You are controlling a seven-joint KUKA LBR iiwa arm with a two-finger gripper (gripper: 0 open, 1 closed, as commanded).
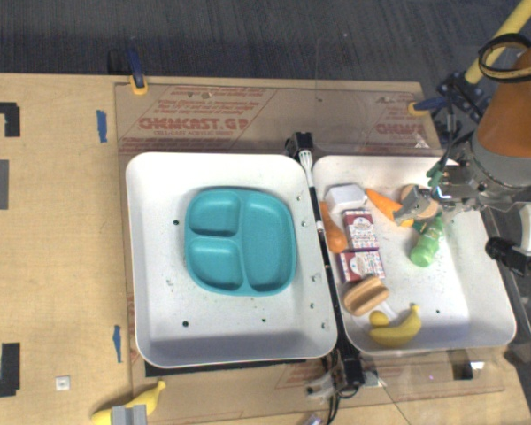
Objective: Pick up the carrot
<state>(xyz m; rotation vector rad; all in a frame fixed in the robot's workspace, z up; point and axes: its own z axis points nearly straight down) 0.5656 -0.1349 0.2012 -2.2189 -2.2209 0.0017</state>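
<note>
Bright even light, soft shadows, slightly blurry

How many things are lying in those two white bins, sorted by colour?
Teal: 1, the divided plastic plate
Orange: 2, the carrot and an orange piece beside the cartons
Red-and-white: 2, the small cartons
Green: 1, the bottle
Yellow: 1, the banana
Brown: 1, the bun
Total: 8
</note>
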